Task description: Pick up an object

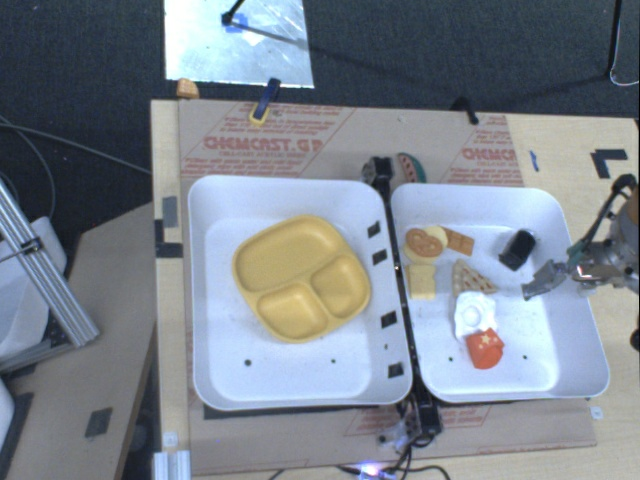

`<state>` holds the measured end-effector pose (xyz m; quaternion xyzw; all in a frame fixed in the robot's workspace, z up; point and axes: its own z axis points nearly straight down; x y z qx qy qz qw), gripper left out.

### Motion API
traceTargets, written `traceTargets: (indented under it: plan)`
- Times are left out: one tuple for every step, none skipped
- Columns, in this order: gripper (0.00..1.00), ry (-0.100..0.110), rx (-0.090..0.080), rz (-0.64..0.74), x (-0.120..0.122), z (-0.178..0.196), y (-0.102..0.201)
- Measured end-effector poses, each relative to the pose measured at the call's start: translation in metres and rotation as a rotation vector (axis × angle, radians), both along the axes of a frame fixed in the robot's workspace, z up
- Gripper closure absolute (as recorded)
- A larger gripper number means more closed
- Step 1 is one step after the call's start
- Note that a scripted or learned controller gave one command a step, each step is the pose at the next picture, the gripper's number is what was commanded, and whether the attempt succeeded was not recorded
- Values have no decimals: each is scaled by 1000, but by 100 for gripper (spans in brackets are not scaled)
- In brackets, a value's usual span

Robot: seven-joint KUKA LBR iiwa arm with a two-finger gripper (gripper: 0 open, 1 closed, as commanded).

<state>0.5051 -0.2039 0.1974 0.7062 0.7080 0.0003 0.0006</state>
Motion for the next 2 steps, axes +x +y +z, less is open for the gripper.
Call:
traceTargets:
  plan:
    - [0, 3, 1, -4, -20, -118, -2]
    - [100, -4, -1, -2, -17, -102, -3]
